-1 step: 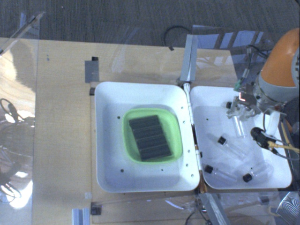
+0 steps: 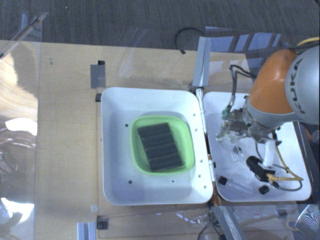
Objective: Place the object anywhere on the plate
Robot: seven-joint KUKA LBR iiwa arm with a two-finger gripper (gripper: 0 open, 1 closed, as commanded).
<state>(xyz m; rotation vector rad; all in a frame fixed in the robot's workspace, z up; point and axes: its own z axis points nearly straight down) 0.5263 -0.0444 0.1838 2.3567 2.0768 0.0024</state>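
The block [image 2: 159,147], dark and ridged, lies flat in the middle of the green plate [image 2: 135,140], set a little askew and inside the rim on all sides. The plate sits in the left bin [image 2: 115,134]. By that lie, the placing looks done.

The gripper [image 2: 231,136] hangs over the right bin [image 2: 215,104], past the wall between the bins and well apart from the block. Whether it is open or closed I cannot tell, and nothing shows in its grasp. A small black piece [image 2: 222,180] lies near the front of that bin.

What is left, I judge, is to keep clear. Any lift should go straight up, with no sweep toward the wall or the plate, so the block is not nudged off.
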